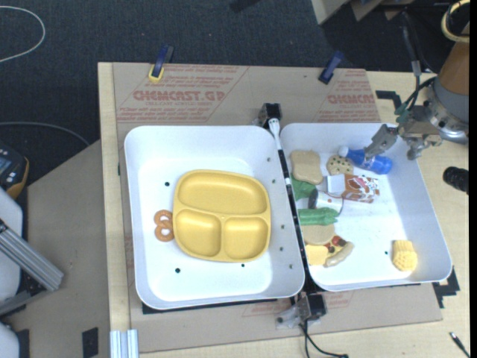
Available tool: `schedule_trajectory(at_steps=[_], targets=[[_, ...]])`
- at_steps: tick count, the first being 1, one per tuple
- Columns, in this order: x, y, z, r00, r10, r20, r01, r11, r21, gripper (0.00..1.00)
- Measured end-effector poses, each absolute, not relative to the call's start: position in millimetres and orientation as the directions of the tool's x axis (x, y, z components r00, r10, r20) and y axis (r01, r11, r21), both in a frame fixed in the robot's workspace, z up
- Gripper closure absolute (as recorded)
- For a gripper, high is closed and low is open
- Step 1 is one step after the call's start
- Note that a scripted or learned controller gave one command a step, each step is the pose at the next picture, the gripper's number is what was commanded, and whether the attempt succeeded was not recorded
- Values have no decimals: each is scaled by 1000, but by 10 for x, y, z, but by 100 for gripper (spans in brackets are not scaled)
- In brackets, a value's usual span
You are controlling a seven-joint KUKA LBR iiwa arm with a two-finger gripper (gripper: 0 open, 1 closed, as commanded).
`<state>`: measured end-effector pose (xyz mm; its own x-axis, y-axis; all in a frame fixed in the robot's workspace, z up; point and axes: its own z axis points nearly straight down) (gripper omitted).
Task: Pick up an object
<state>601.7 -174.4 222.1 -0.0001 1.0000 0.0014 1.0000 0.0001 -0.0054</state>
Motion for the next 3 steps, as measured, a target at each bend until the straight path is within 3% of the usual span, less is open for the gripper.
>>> schedule_trajectory(at_steps=[1, 2, 3], targets=[[5961, -1698, 1778, 0, 1000, 1, 1000, 0, -4, 0], [6056, -1731, 1267, 0, 1000, 1, 1000, 0, -4, 0], [6109, -1705, 901, -3, 1000, 3, 1000, 3, 11, 0]])
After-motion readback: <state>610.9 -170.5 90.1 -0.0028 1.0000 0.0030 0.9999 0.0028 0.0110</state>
